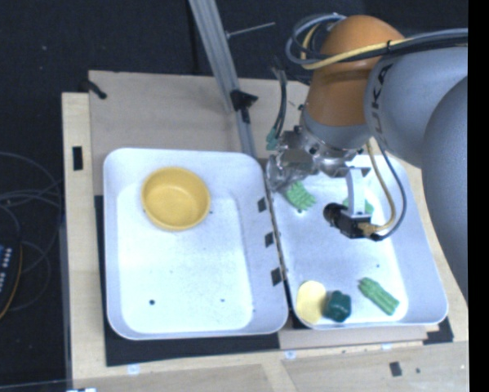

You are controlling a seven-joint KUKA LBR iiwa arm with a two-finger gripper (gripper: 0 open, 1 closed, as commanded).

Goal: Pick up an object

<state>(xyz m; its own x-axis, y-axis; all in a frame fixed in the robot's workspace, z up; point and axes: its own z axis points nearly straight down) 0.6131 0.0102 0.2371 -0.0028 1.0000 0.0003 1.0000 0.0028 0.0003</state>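
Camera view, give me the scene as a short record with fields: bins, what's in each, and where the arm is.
left bin: yellow bowl, upper left part
right bin: green piece at upper left; yellow disc, dark teal object and green block along near edge
disc and teal object: touching
arm: over right bin's upper part
gripper: above the green piece; grasp cannot be judged

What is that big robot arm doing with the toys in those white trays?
The grey and orange robot arm is reaching down into the right bin, with its gripper right above a light green ridged piece. I can't tell whether it has grabbed it. Near the front of that bin lie a pale yellow round thing, a dark green block and another green ridged piece. The left bin has a yellow bowl in it.
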